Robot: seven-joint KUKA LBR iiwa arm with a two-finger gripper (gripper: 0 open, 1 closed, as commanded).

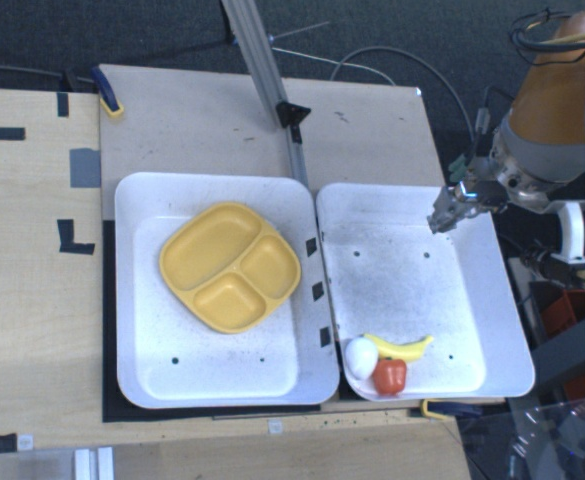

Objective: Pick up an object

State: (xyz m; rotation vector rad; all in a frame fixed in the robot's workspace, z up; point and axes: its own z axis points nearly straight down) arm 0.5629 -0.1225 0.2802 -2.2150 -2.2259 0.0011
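The arm [547, 98] comes in from the right, its orange band high by the edge, and its gripper [450, 213] hangs over the far right corner of the right bin [412, 278]. Nothing sits between its fingers, though whether they are spread or closed I cannot tell from here (they show as a small dark tip).

The things to pick lie well apart from it, bunched at the near left corner of that same bin: a white ball [360, 358], a red piece [391, 375] just to its right and touching it, and a banana [402, 347] lying across the far side of both.

The left bin [147, 368] holds a yellow tray [230, 266] with three compartments, turned at a slant and sitting toward the far half. A metal pole [255, 43] runs from the far edge of the bench down to where the two bins meet.
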